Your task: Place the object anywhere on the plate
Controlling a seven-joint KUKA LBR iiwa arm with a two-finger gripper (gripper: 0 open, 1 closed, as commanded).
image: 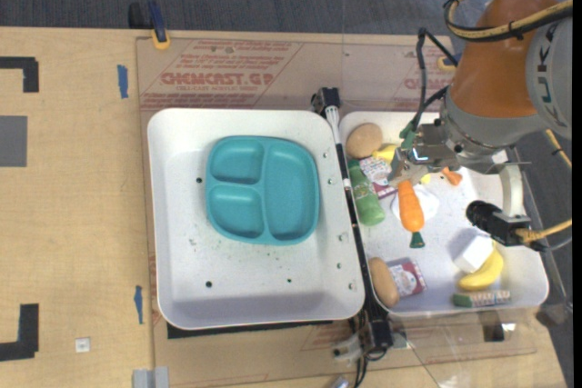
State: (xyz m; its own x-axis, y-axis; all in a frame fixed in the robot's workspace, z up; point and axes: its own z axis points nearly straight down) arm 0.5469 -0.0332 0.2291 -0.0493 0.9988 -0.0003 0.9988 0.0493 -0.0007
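A teal divided plate [264,189] lies in the left white bin [177,277], with nothing on it. My gripper [420,155] hangs over the back of the right bin [532,286], mostly hidden beneath the grey and orange wrist. Just below it lies an orange carrot [411,208] with a green stem, pointing towards the front. A small yellow piece [389,153] and a printed packet [375,170] lie just left of the gripper. Nothing can be seen held in it.
The right bin also holds a tan roll [364,140], a green bottle [369,201], a banana [483,271], a white block [473,251], a brown oval piece [384,282] beside a red-labelled packet [409,275], and a small orange bit [452,179].
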